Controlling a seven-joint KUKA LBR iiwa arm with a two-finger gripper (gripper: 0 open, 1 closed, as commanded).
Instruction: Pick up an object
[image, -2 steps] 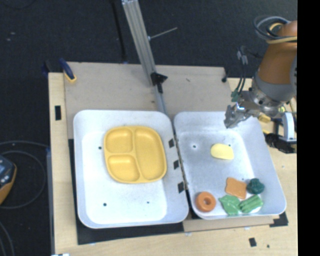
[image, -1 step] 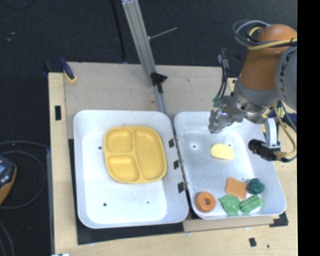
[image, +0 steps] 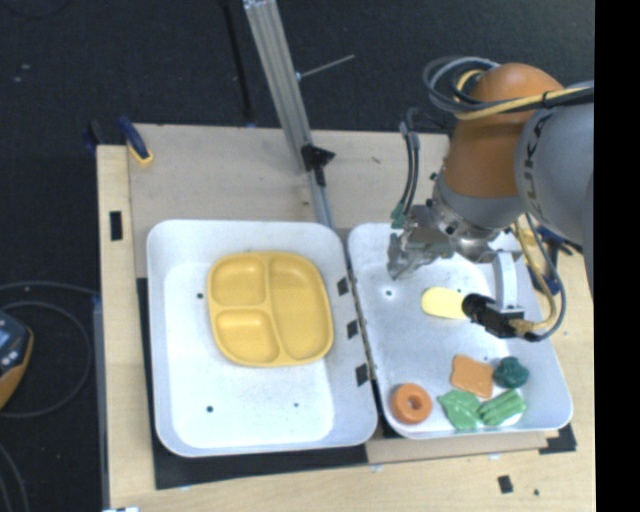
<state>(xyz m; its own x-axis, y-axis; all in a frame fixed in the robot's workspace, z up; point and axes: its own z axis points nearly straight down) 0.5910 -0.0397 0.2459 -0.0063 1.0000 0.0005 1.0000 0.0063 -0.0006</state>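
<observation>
One arm (image: 490, 150) | reaching from right | pincer (image: 400, 262) above right bin (image: 400, 335) far corner

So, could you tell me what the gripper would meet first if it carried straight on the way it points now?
Probably bare floor of the right bin: the gripper points down near its upper left corner, and the yellow piece lies off to one side.

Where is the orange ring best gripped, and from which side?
Probably from straight above: the ring lies flat in the right bin. Pinch its band on the far side, hole to outer edge, where the floor is bare; the bin wall crowds its near-left side and a green piece its right.
</observation>
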